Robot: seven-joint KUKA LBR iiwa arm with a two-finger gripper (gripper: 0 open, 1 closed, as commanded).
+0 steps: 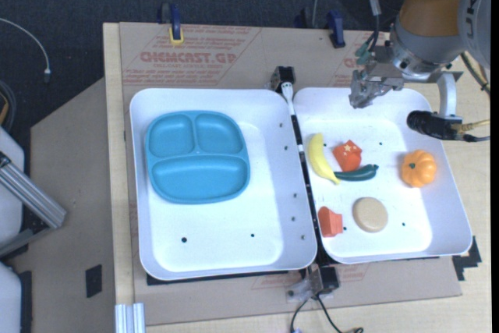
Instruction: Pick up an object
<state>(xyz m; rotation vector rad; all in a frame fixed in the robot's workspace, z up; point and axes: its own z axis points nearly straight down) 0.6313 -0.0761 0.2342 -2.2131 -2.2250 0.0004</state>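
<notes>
The metal gripper (pixel 366 96) hangs over the far edge of the right bin (pixel 444 234); whether it is open or shut cannot be told, and nothing shows in its grasp. Below it, nearer the camera, lie six toy pieces: one curved yellow banana (pixel 319 157), one glossy red pepper (pixel 348 155) touching one dark green chilli (pixel 358 174), one ribbed orange pumpkin (pixel 419 168) off to the arm's side, one smooth beige round (pixel 369 214), and one red block (pixel 330 221). Farther away, the left bin (pixel 164 249) carries one blue three-compartment plastic tray (pixel 198 157).
</notes>
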